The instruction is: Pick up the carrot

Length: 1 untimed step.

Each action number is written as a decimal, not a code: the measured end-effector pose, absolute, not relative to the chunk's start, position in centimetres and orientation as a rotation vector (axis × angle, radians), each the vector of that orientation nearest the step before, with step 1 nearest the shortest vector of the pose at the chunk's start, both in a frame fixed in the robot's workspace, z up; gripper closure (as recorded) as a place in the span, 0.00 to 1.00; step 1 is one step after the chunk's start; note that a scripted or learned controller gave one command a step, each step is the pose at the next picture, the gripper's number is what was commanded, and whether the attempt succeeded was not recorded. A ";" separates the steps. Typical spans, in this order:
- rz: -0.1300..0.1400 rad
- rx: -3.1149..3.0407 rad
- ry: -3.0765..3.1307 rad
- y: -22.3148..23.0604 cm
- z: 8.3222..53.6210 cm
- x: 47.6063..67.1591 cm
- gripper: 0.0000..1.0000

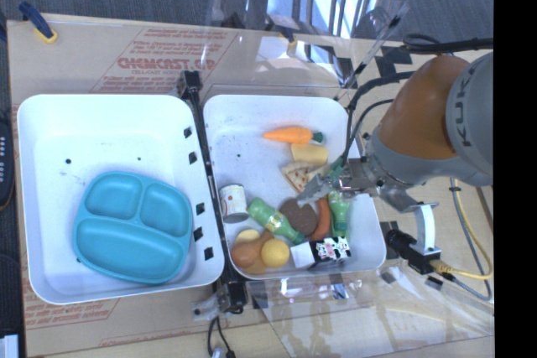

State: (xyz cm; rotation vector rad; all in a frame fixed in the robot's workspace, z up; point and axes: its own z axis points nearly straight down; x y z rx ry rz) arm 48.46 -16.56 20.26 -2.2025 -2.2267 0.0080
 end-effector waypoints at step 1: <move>0.014 -2.324 -2.107 -21.0 20.4 54.2 0.00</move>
